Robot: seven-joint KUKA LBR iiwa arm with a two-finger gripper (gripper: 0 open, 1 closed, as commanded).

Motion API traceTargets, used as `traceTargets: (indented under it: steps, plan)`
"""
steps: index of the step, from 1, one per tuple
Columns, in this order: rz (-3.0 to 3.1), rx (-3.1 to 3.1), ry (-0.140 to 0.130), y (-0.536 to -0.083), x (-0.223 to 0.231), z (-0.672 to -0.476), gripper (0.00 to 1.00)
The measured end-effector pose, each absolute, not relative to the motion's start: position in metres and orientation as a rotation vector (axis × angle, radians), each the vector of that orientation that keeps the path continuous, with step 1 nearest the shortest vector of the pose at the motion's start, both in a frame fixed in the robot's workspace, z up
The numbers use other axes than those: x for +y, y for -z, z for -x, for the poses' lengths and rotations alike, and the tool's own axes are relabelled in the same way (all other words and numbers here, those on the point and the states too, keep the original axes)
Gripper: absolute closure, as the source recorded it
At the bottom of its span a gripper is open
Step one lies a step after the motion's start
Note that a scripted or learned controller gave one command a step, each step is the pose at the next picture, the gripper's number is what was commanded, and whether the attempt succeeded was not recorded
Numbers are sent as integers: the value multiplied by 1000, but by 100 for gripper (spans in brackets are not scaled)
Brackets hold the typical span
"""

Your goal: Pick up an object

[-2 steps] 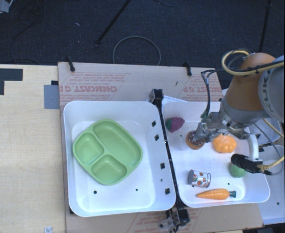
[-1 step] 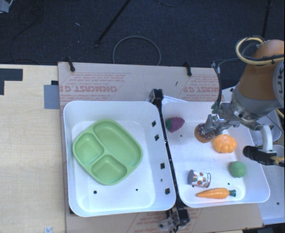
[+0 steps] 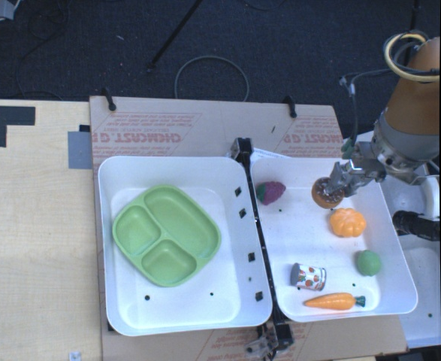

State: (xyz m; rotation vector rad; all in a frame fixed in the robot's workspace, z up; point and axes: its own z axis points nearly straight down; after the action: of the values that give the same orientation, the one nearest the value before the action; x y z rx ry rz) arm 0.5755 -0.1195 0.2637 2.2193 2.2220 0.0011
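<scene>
Carrot (image 3: 330, 301): lies on its side at the near edge of the right bin (image 3: 400, 265), orange with a dark green tip pointing right.
Small cup (image 3: 309, 277): tipped on its side just beyond the carrot, white with red and dark marks.
Green ball (image 3: 368, 262): sits to the right of the cup, apart from it and from the carrot.
Orange pumpkin-shaped toy (image 3: 348, 222): rests farther back, beyond the green ball, near the middle of the bin.
Purple and green toy (image 3: 270, 192): lies near the bin's left wall, well apart from the others.
Brown round object (image 3: 327, 194): lies toward the far side of the right bin, just beyond the pumpkin-shaped toy, right beneath the gripper.
Gripper (image 3: 337, 183): reaches in from the right and sits directly over the brown round object; whether its fingers are spread or closed cannot be told, nor whether they touch the object.
Left bin (image 3: 126, 307): holds a light green divided plate (image 3: 166, 234) with three compartments, lying flat and turned at an angle.
Cardboard sheet (image 3: 205, 130): lies under both bins, with red printing showing beyond them.
</scene>
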Motion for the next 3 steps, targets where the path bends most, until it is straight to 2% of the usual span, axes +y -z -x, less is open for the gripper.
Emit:
traceTargets:
  steps: [2,3]
  plan:
    - [-2222,2230,6,-255,-22,-546,100]
    - [-2220,2231,4,-254,27,-548,100]
